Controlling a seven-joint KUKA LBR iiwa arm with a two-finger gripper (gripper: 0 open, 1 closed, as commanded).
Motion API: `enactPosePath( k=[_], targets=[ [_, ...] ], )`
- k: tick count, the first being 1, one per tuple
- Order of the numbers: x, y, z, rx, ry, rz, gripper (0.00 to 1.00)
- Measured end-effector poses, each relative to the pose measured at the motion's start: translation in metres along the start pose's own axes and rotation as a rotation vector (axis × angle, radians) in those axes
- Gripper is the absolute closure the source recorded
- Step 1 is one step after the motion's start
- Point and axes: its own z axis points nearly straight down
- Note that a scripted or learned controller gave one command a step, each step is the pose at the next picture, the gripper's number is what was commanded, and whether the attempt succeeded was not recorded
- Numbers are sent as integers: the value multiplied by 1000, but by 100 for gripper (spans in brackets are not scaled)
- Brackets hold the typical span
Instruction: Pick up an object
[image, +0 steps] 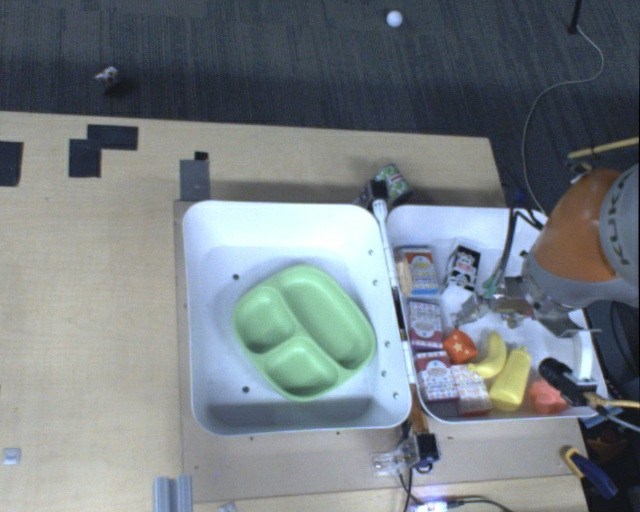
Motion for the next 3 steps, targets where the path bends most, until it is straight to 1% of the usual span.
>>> enactPosePath(
  k=[1, 2, 3],
  targets=[
    [27, -48, 10, 0, -2, 5, 0],
    [27, -45, -1, -6, -2, 3, 100],
    [85, 45, -86, 9, 4, 0, 100]
  ],
)
